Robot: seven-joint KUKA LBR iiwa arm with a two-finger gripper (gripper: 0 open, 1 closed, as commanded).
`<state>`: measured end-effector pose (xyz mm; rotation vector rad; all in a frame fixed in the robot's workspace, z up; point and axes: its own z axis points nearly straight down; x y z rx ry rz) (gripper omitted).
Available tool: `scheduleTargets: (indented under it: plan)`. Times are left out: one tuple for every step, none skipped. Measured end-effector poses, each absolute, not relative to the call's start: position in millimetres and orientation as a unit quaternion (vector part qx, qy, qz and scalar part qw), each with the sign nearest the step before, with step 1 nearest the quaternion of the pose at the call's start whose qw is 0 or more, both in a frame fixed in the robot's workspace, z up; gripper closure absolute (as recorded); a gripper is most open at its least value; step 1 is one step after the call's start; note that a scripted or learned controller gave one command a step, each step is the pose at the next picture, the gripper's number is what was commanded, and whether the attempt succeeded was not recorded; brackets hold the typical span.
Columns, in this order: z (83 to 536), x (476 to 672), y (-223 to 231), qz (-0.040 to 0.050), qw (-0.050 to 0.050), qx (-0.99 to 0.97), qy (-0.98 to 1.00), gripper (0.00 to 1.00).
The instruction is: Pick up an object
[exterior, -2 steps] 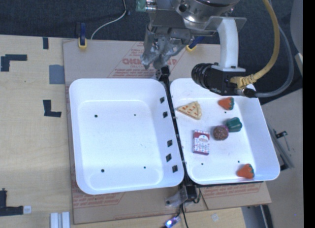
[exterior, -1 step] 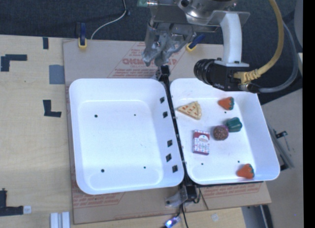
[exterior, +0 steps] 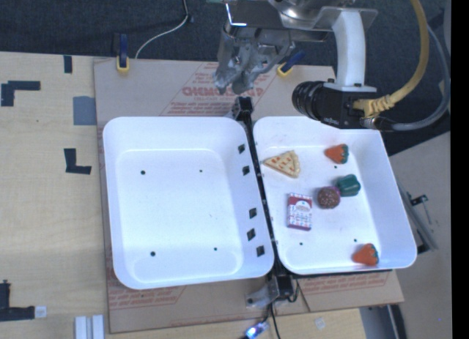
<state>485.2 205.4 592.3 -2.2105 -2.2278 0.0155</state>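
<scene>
The gripper (exterior: 242, 74) hangs above the bench's far edge, over the brown board beyond the far rims of the two bins, roughly in line with the divider between them. Nothing shows between its parts, and whether it stands open or closed cannot be told from this view.

All candidate objects lie in the right bin (exterior: 388, 176). From the gripper they lie toward the near side of the bench and to the right — none is below it now.

- Waffle wedge (exterior: 283, 164): tan, triangular, gridded surface; closest to the gripper, near the bin's far-left corner, just beside the divider. Its point is directed right and slightly away.
- Red-and-white packet (exterior: 299, 211): flat, rectangular, long axis running far-to-near, toward the bin's left side.
- Dark round object (exterior: 328, 198): touching or just beside the green pepper-like piece (exterior: 348, 184), mid-bin.
- Orange-red piece (exterior: 337, 154): near the far rim.
- Second orange-red piece (exterior: 366, 255): at the near-right corner.

Judgement: the wedge offers the shortest approach; being flat and close to the divider, it leaves little room on that side for a grasp.

The left bin (exterior: 176, 198) holds no candidates.
</scene>
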Motion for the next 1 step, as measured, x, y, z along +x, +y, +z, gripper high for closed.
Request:
scheduleTargets:
  plan:
    - [333.0, 526.1, 218.7, 0.0088, 0.003, -0.707, -0.707, 1.0]
